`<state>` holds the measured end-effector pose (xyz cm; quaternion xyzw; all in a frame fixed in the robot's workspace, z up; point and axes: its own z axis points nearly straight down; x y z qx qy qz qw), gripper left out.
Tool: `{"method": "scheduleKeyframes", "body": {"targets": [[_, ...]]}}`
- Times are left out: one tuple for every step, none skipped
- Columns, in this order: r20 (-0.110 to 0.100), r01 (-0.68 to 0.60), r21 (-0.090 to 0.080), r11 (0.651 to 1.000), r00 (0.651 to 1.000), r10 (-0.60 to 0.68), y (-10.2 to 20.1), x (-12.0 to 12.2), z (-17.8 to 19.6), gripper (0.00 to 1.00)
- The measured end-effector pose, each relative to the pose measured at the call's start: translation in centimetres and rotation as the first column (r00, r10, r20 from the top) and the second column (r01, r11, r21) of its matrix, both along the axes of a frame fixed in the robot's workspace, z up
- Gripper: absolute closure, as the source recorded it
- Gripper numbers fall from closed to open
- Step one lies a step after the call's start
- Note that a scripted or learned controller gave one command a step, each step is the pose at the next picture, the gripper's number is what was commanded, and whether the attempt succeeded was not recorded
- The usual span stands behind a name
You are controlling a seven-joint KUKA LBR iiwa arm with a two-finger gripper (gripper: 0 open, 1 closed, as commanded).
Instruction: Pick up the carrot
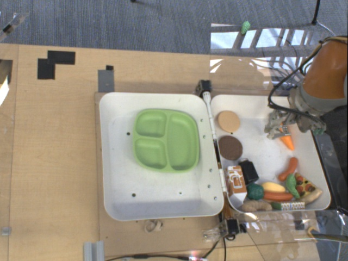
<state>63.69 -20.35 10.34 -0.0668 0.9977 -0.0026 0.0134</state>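
The gripper (283,128) hangs over the right bin (255,113) near its right edge, fingers blurred so I cannot tell their state, with the carrot (287,142) just below its tips.

— Where is the plate (166,139)?
— In the bin (114,194) at nine o'clock.
— And the carrot (287,142)?
— In the bin (255,110) at three o'clock, just under the tool (283,127), with the other food at six o'clock.

Arm (326,80): grey, orange band above wrist, entering from right, angled downward | Pincer (278,128): pointing down at lower left of wrist, cables looped alongside
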Motion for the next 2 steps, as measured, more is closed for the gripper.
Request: {"method": "scheduleKeyframes", "body": {"targets": [[0.014,-0.004,-0.002,1.000,1.000,0.004,0.11,0.43,1.45,1.00],[0.013,-0.004,-0.002,1.000,1.000,0.004,0.13,0.40,1.39,0.00]]}}
